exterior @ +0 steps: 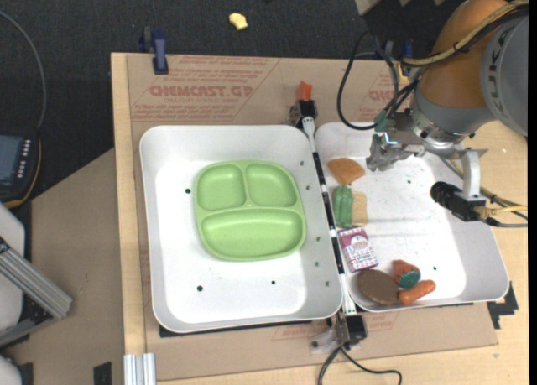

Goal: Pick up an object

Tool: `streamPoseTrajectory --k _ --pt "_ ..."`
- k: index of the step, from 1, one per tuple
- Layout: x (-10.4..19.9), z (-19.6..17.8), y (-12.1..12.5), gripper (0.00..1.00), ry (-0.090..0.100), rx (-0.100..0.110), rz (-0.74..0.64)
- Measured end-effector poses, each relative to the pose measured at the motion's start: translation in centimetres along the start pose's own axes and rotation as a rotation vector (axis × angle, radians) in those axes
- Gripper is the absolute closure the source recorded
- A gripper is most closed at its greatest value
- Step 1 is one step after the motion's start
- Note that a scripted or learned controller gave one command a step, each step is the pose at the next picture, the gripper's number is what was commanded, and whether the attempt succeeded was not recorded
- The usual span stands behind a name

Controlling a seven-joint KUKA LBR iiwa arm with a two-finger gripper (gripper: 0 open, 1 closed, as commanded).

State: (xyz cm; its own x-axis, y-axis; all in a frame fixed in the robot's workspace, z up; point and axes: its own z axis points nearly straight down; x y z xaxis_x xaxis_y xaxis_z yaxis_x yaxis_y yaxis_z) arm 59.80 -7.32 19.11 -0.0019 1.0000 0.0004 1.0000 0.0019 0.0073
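Looking down over the bench (126,207), I see the two white bins side by side: the left bin (168,291) holds a green divided plate (249,210) at its middle, and the right bin (470,278) carries all the small things. The arm (470,65) reaches over the right bin's far edge, and the claw (384,153) hangs low near that bin's far-left corner. I cannot tell from this angle how the claw is set, and I see nothing caught in it.

By my reading the pick is not yet done: every item lies on the bin floor, so the grasp and the lift are both left.

The likeliest target, I judge, is the tan bread-like piece (346,169), just beside the claw near the bin's left wall; its long axis runs roughly across the bin, left wall to right.

Next along that wall toward the near edge come a green vegetable (342,205), lying lengthwise along the wall, then a pink packet (357,248), a brown round piece (378,286) and a small orange carrot (417,289) in the near-left corner.
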Motion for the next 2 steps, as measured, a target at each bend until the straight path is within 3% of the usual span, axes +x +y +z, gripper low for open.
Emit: streamPoseTrajectory --k 1,2 --pt "-0.1 0.6 0.0 0.00 0.000 0.007 0.001" --pt "-2.8 11.1 1.5 0.00 0.000 0.008 0.006"
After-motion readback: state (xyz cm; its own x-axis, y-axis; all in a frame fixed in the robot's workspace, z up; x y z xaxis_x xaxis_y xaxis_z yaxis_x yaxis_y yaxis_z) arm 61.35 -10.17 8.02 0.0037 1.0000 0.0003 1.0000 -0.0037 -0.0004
